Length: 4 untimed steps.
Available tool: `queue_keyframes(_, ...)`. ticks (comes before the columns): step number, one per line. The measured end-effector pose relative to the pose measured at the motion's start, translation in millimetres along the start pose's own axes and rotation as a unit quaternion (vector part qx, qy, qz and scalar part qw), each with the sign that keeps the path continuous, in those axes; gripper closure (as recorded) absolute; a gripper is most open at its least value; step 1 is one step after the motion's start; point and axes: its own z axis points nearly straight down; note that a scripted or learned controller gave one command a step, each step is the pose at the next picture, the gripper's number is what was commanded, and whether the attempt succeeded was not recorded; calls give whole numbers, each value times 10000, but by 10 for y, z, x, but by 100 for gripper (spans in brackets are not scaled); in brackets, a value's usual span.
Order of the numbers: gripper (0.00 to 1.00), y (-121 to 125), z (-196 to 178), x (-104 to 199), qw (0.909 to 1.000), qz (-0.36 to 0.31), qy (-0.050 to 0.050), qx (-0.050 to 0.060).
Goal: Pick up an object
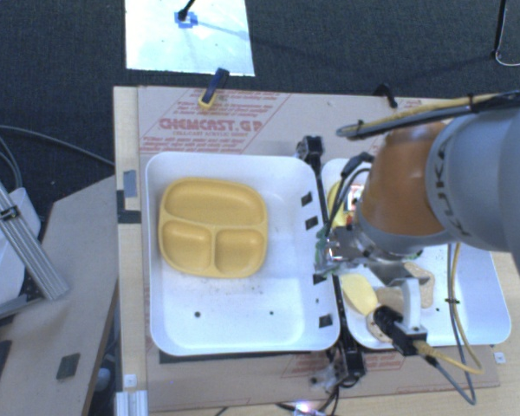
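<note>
Nearest the lens, the arm (425,189) is reaching in from the right, and its orange band (399,189) is covering much of the right bin (496,315). Below it the gripper (338,254) is hanging over that bin's left edge, just beside the wall it shares with the left bin (243,315). The wrist is hiding the gripper from above, so whether it is released or clenched cannot be told, and nothing is showing as held.

The likeliest target (a judgement from the gripper's position) is the pale yellow object (357,295). It is lying flat on the right bin's floor, just below the gripper in the view and near the shared wall. A tan object (423,286) is lying just beside it, partly hidden. Such closeness to the wall is probably leaving little room for a grasp on that side.

In the left bin, a yellow divided plate (214,228) is resting flat, well apart from the gripper, so it is probably not being addressed at this moment.
</note>
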Motion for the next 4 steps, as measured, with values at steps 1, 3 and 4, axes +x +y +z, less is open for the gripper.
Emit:
queue_keyframes(1, 100, 12, -750, 153, 10000, 15, -3, -27)
queue_keyframes(3, 100, 16, -821, 145, 10000, -2, -5, -11)
queue_keyframes(4, 100, 3, -1188, -485, 10000, 69, -19, -19)
